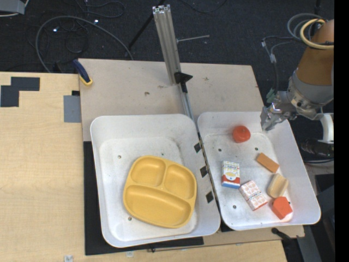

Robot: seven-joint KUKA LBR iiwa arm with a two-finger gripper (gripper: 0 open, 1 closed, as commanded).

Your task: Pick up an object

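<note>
Your grey two-finger gripper hovers at the right white bin's far rim (spread or pressed together, I cannot tell); the round red ball just left could roll off if nudged.

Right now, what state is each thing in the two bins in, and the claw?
Yellow tray: flat, upright, compartments bare, left bin.
Red ball: loose, right bin.
Brown block: lying flat.
Tan piece: lying flat.
Two small cartons: on their sides.
Red block: near the corner.
Claw: over the bin's far edge, holding nothing.
</note>
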